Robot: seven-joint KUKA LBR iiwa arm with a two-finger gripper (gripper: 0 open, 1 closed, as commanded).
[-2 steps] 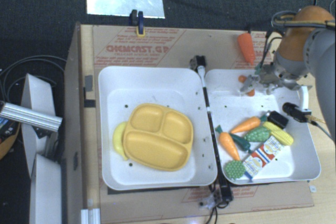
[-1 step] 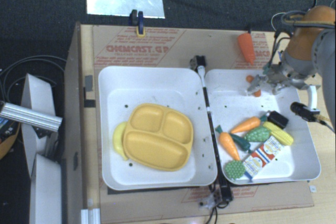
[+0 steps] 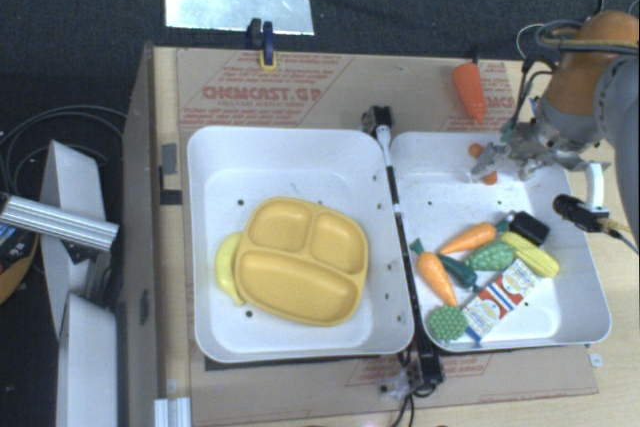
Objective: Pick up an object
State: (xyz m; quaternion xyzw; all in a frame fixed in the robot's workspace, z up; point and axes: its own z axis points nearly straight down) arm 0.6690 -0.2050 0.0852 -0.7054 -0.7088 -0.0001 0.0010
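Observation:
My gripper (image 3: 487,165) hangs low over the back of the right bin (image 3: 585,315), near its far wall, with small orange bits beside its tip. A heap of toy food lies in the bin's front half, nearer the camera than the gripper and apart from it. It holds two orange carrots (image 3: 467,238) (image 3: 436,275), a green vegetable (image 3: 490,257), a yellow corn cob (image 3: 531,254), a black piece (image 3: 529,227), a green bumpy piece (image 3: 448,320) and a white, red and blue packet (image 3: 497,300).
The left bin (image 3: 215,165) holds a yellow divided plate (image 3: 300,260) with a banana (image 3: 227,270) tucked under its left edge. Another orange carrot (image 3: 468,87) lies on the cardboard behind the right bin. A black divider (image 3: 395,205) runs between the bins.

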